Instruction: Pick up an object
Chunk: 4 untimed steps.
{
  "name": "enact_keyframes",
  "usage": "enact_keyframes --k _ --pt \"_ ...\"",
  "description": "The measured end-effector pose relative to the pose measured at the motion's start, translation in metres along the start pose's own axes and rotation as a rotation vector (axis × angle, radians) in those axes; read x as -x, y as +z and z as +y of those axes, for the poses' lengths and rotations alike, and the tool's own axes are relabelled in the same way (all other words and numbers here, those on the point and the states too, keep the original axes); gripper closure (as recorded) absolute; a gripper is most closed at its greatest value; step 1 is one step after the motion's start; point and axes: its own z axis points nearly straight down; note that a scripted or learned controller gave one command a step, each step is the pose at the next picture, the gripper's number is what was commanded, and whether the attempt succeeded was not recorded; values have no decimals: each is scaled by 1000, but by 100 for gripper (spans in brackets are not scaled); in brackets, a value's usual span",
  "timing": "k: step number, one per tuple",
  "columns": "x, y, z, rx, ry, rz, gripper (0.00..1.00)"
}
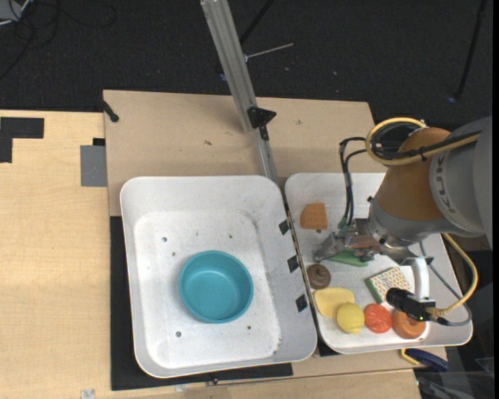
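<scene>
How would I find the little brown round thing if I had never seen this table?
Look at the right-hand white bin, the crowded one under the grey and orange arm. Along its left edge, just above the pale yellow piece, sits the small brown round thing. It is the only dark brown, disc-shaped piece there; its neighbours are yellow, orange and red.

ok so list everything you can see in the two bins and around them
left bin: 1, white, left half of the bench
bowl: 1, teal, in the left bin
right bin: 1, white, beside the left bin
orange block: 1, orange, far part of the right bin
brown round piece: 1, brown, by the right bin's left wall
yellow items: 2, yellow, near edge of the right bin
red ball: 1, red, right of the yellow items
metal rail: 1, grey, behind the bins
arm: 1, grey and orange, over the right bin
gripper: 1, dark, low in the right bin
</scene>
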Motion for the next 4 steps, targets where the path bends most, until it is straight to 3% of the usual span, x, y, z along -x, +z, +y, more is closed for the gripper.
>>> enact_keyframes --k 1,2,4 --pt "0 -10 0 1 1 1 100" --pt "3 -72 6 1 0 1 100" --pt "-4 -158 10 0 -1 1 100"
